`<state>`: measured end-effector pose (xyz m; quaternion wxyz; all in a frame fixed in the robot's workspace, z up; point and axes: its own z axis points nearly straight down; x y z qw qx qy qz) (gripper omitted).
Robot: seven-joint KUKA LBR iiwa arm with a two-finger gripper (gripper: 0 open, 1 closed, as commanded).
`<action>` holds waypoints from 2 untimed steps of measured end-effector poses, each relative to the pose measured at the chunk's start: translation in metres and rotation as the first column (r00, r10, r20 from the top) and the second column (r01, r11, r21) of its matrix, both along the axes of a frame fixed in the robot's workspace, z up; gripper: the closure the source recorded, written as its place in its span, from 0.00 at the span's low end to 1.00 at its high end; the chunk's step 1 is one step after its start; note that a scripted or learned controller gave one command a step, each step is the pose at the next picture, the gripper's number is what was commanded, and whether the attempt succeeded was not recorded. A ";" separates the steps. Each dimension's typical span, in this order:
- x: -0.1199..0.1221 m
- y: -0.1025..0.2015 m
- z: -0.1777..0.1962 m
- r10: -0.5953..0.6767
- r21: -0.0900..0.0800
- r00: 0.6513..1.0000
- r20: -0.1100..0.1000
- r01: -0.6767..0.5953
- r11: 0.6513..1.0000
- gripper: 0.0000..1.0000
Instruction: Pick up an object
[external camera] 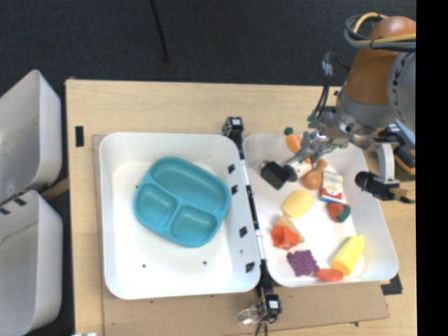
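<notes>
— Where are we? — Our gripper [313,148] hangs over the right bin [374,208], above the toys: black piece [276,173], yellow lemon [297,204], purple grapes [302,261]. — Holding any? — We cannot tell. The blue plate [182,201] sits in the left bin [115,257].

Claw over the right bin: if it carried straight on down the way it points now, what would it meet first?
Probably the brown egg-shaped toy, which lies just below the claw, or the black object beside it. Depth is hard to judge from this slanted view, so it might land on the bin floor between them.
</notes>
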<state>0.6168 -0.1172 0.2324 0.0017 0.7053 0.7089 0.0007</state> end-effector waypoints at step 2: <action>0.040 0.055 0.016 -0.002 -0.001 1.000 0.000 0.002 1.000 1.00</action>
